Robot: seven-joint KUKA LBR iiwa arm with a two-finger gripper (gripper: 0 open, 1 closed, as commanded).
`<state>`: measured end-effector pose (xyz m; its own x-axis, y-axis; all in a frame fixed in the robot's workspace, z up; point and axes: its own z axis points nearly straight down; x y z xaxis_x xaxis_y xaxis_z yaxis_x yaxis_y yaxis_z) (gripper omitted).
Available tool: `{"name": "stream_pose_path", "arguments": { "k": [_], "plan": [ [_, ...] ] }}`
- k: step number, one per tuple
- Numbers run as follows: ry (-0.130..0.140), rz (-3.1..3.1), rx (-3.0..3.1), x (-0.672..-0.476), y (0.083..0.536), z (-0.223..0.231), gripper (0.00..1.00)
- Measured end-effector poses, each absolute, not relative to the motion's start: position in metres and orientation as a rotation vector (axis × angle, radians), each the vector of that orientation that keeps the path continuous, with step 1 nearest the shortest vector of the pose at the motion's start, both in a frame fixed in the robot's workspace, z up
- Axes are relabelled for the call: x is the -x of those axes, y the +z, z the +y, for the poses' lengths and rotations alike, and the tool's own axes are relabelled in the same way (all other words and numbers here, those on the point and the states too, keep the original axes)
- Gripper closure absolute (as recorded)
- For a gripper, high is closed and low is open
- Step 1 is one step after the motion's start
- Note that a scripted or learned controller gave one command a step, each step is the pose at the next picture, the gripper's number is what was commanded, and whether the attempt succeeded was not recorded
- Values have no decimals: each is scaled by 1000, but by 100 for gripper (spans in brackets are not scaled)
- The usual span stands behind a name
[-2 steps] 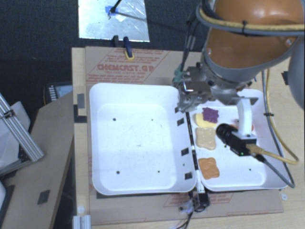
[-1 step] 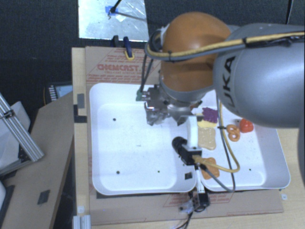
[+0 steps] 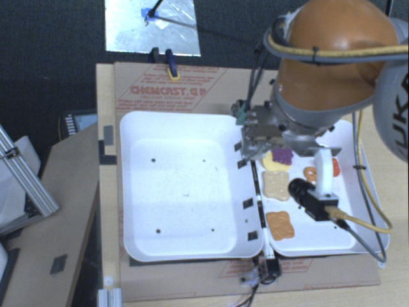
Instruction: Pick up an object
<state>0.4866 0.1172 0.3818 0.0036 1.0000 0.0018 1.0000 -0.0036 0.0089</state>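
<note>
The gripper (image 3: 257, 139) hangs over the far left corner of the right bin (image 3: 316, 238), near a purple piece (image 3: 282, 155), possibly touching it. I cannot tell whether it is open or holding anything.

Side by side: left bin (image 3: 185, 190), right bin (image 3: 323, 238); in latter: toast slice (image 3: 277, 185), biscuit (image 3: 280, 225), pretzel (image 3: 310, 173).

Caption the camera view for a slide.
Gripper poised over the right shallow white bin, near a small purple piece, a beige toast-like slice and a brown toast-like slice.

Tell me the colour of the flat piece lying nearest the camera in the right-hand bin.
Orange-brown; the flat piece shows plainly in the camera view.
</note>
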Motion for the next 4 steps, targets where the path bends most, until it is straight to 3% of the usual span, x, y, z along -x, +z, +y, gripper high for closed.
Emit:
{"name": "stream_pose_path", "arguments": {
  "k": [1, 2, 3, 4],
  "plan": [
    [23, 2220, -2211, -487, 502, 117, 100],
    [-7, 2237, -2212, -485, 416, 193, 100],
    [1, 2220, -2221, -526, 402, 163, 100],
    [22, 2213, -2218, -495, 519, 120, 100]
  ]
}}
